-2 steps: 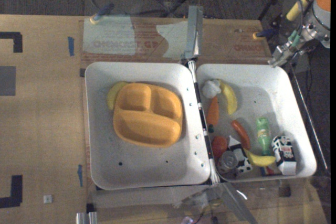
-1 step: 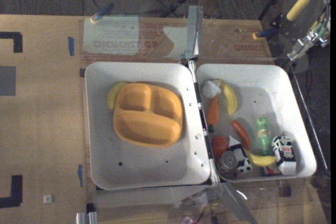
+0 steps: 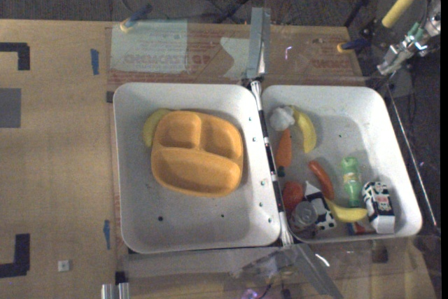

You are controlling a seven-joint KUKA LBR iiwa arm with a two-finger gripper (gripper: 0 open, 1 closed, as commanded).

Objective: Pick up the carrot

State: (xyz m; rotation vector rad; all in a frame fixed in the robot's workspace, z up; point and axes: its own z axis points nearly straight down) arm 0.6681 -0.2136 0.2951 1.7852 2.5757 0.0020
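Carrot (image 3: 283, 148) lies in the right bin (image 3: 364, 115), hard against its left wall, roughly 9 o'clock from bin centre. Long axis runs near 12-to-6, pale end up.

That spot matters: the dividing wall sits right at the carrot's 9 o'clock side, so one finger has almost no room there. My read: a grasp across the width is tight; closing along 12–6 looks cleaner.

Neighbours, going outward:
- White lump (image 3: 280, 117) at its 12 o'clock, touching or nearly so.
- Banana (image 3: 306, 131) just beside at 2 o'clock, curving down its right side. Narrow gap at 3 o'clock.
- Red piece (image 3: 292, 194) at 6 o'clock, small gap.
- Sausage (image 3: 321, 178) at 4 o'clock, near.
- Green bottle (image 3: 350, 178) further right, well apart.
- Tin can (image 3: 304, 216), second banana (image 3: 346, 212) and milk carton (image 3: 379, 206) piled along the bottom edge; clutter has gathered low and left in this bin.

Left bin (image 3: 140, 220) holds an orange divided plate (image 3: 197, 152), with a yellow piece (image 3: 152, 127) poking out at its 10 o'clock. Irrelevant to the pick.

Arm (image 3: 413, 45) sits at the far upper right, off the bins, well apart from the carrot. Jaws: cannot tell whether apart or together, too small and blurred. Nothing held that I can see.

Task looks unstarted; carrot rests untouched. Risk: dragging the banana or white lump along.
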